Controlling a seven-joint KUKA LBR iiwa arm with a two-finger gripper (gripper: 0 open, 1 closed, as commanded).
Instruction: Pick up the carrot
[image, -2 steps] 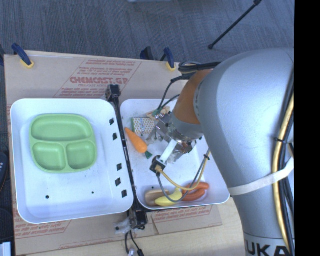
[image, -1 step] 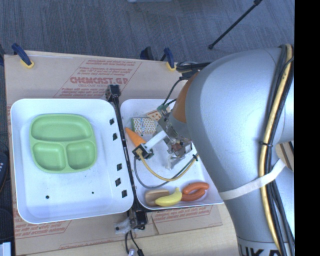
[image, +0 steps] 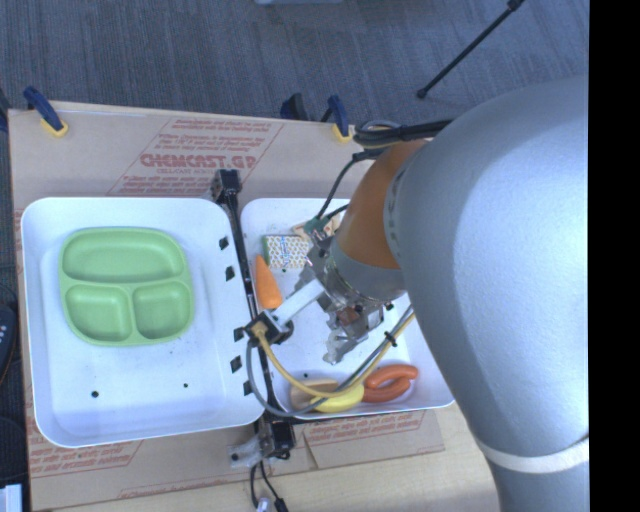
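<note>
The carrot (image: 267, 283), short and orange, lies in the right bin (image: 272, 212) close to its left wall, pointing roughly along that wall. My gripper (image: 340, 342) hangs over the middle of the same bin, to the right of the carrot and slightly nearer the front edge, apart from it. The grey arm with its orange band covers most of the bin's right side and hides what lies beneath it.
A yellow banana (image: 335, 400) and an orange-red sausage-shaped toy (image: 392, 381) lie at the right bin's front edge. A small patterned packet (image: 288, 250) sits just behind the carrot. The left bin (image: 40, 330) holds a green divided plate (image: 125, 283). Black cables run between the bins.
</note>
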